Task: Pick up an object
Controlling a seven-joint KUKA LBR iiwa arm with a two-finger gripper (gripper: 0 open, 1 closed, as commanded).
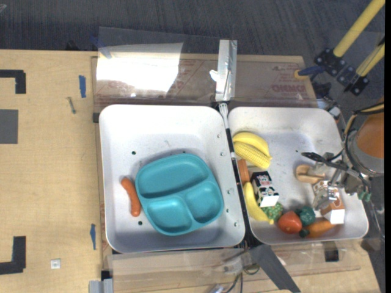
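A grey KUKA arm with an orange band (371, 136) reaches in from the right over the right-hand white bin (287, 124), its gripper (330, 185) low above the bin's right side; whether the tool is apart or together cannot be told from this angle. Just beside the gripper lies a tan, bread-like piece (310, 174), with a small white block (336, 216) below it. Along the bin's left wall sit a yellow corn cob (252, 148), a banana (252, 203) and a black-and-white carton (265, 188). At the front edge rest a red tomato (290, 222) and an orange carrot (320, 227). The left bin (116, 127) carries a teal divided plate (178, 192), and an orange sausage (131, 196) lies just left of it.
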